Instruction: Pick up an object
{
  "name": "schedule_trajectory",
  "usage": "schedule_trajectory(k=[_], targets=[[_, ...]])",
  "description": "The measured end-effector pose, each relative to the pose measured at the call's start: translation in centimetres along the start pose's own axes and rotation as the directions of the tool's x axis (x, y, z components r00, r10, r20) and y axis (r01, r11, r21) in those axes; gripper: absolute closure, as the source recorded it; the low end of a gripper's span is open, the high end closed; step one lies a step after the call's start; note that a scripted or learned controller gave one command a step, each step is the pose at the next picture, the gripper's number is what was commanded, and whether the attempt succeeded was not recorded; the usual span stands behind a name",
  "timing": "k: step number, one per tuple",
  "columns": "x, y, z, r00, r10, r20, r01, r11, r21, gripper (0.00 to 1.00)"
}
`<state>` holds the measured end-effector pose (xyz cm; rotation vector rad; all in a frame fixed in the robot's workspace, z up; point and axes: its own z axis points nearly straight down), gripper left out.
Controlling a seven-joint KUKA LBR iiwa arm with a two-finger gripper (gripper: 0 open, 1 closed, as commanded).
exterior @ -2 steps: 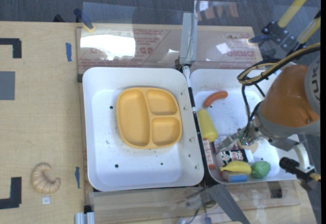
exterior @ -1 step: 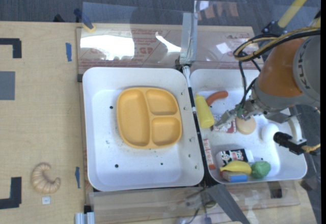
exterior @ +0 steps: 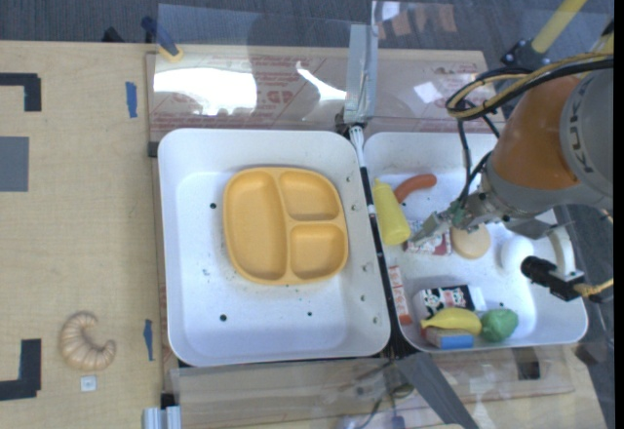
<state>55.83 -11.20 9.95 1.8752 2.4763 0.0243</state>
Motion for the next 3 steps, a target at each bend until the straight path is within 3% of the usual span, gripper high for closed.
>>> schedule_trajectory(k=[1,2,3], targets=[[2.8,4.0,-8.8,0.977,-0.214,-0.021,0.215,0.976,0.021,0.00],[-2.5,9.0,-3.6,0.979,0.203,-0.010,-0.203,0.979,0.037,0.00],[-1.3,10.3,1.6,0.987,0.160,-0.011,-0.159,0.987,0.031,0.00]])
